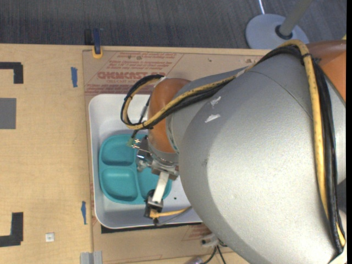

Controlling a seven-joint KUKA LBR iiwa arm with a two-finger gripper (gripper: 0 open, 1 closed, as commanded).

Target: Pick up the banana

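Hanging low over the teal tray (116, 172) in the white bin (104, 111), the gripper (142, 154) sits under the bulky arm (247, 147), and whether it is open or closed cannot be told. The banana is probably hidden beneath the arm. Closing blind, the gripper may pinch the tray's rim or come up empty.

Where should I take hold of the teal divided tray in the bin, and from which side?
Probably the raised rim at the view's left of the teal tray, pinched from above. It lies flat in the white bin, so only that thin rim or the ridge between its two hollows suits a pinch, and the arm covers its right part.
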